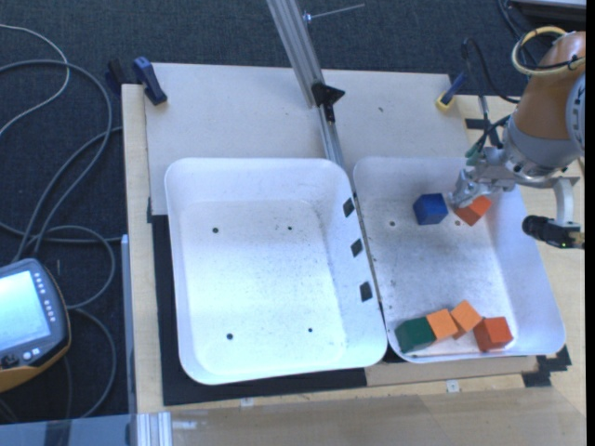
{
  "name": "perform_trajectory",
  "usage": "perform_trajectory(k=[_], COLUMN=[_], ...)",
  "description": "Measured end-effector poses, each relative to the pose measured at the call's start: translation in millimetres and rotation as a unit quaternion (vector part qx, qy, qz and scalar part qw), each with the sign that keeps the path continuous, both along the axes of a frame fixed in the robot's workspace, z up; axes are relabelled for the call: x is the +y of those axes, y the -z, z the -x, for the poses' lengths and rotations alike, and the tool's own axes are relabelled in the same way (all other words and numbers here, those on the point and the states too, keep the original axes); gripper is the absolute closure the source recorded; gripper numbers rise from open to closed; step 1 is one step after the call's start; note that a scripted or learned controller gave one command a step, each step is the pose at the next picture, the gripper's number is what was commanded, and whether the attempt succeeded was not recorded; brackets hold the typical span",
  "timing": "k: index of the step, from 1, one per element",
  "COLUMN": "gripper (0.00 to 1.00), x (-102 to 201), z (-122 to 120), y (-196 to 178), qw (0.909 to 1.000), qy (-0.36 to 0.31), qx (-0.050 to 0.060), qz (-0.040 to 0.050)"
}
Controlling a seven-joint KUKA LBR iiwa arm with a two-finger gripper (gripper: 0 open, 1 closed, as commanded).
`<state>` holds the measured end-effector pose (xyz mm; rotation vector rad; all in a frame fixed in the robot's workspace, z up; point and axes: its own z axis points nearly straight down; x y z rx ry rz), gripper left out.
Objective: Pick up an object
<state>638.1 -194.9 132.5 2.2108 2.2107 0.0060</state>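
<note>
- Along the near wall of the right bin (521, 249), a green block (416, 332), two orange blocks (454, 321) and a red-orange block (494, 334) are seen in a row.
- Farther back, an orange-red block (474, 211) is seen pinched between the closed-in fingers of the gripper (468, 200).
- A blue block (430, 209) is set just left of it, crowding that side.

You see a grey arm (544, 147) with a rounded orange band (550, 86) above its wrist. Thin dark cables (482, 110) loop along its side toward the wrist. A black fitting (548, 230) sticks out below the grey section. The hand (468, 198) is small, pale grey metal.
</note>
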Motion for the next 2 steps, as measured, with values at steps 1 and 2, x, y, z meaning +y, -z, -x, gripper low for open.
perform_trajectory(k=[1, 2], gripper=[0.0, 0.0], x=[0.3, 8.2], z=[0.5, -0.3], y=[1.4, 6.3], qw=[1.0, 1.0], qy=[0.0, 0.001], qx=[0.001, -0.002], qz=[-0.0005, -0.0002])
